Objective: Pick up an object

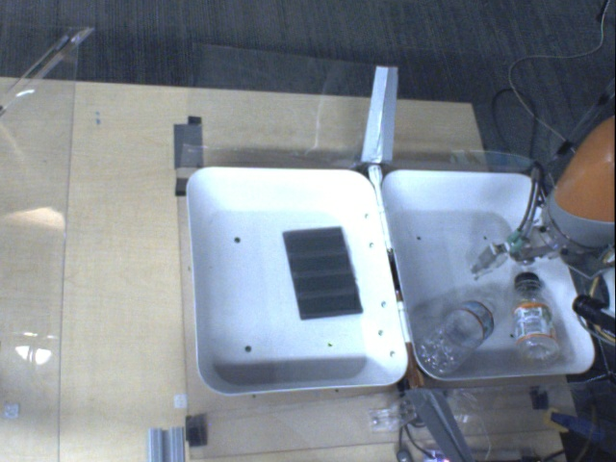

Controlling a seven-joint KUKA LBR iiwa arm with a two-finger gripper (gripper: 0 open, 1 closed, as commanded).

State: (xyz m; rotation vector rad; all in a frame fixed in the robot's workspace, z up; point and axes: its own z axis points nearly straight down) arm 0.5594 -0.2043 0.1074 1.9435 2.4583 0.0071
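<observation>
A: Object to be picked — has the claw (493, 256) got anything yet?

B: Nothing sits between its fingers, as far as I can make out. It hangs over the right bin (452, 195), in the middle of that bin's right half, reaching in from the right under the orange band of the arm (587, 186). Whether it is spread or closed I cannot tell; the metal is small and pale against the white floor.

A: So the pick is not done?

B: I'd judge it barely begun. Every item lies on the bin floor. Left to do: come down on one, close and lift.

A: What's nearest?

B: Just beside it, toward the near edge, a small clear bottle (532, 321) with a dark cap and an orange-tinted label. It lies with the cap pointing toward the claw, close to the bin's right wall.

A: And further out?

B: A clear plastic jar (455, 333) lying on its side in the near left part of the same bin, its mouth toward the corner. Being transparent and round, either may slip or roll, I'd guess.

A: The other bin?

B: The left bin (217, 258) holds a flat dark ribbed pad (321, 272) at its middle, well apart. Both bins rest on the wooden counter (106, 258).
</observation>
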